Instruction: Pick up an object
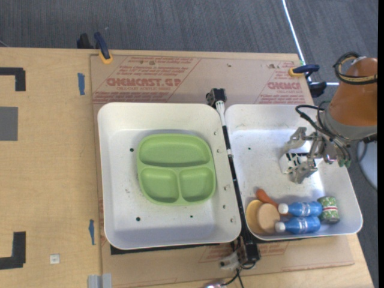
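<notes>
Hovering over the right bin (258, 122), the gripper (298, 161) spreads its fingers wide, gripping nothing; two blue bottles (302, 216) lie along the bin's near edge.

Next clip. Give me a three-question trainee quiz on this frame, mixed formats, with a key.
1. True or false: the green divided plate lies in the left bin.
2. How many blue bottles lie in the right bin?
3. The gripper hangs over: A) the green divided plate, B) a bare part of the right bin, C) the wooden spoon.

Key: 1 true; 2 two; 3 B.
</notes>
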Available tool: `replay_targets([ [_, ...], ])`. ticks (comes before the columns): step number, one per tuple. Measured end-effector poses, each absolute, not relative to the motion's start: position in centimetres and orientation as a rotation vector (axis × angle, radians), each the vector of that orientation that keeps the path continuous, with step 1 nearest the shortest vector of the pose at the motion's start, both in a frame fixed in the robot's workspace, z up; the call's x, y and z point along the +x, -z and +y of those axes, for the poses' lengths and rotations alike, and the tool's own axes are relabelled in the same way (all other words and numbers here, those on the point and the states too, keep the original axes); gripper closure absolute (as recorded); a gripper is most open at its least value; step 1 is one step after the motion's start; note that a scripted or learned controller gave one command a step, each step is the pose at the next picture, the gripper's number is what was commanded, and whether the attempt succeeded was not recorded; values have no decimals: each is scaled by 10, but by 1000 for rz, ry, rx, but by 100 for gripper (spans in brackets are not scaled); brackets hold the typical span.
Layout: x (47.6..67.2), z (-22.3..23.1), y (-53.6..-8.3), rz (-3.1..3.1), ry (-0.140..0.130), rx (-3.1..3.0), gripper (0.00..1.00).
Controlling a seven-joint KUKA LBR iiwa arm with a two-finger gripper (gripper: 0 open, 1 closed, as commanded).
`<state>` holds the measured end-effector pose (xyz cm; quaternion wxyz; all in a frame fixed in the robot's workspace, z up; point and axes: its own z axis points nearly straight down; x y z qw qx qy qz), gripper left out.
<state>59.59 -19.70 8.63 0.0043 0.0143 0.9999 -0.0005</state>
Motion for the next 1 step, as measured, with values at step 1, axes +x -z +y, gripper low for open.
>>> replay_targets([
  [1,652,-215,-87,3131,-2,-150,0],
])
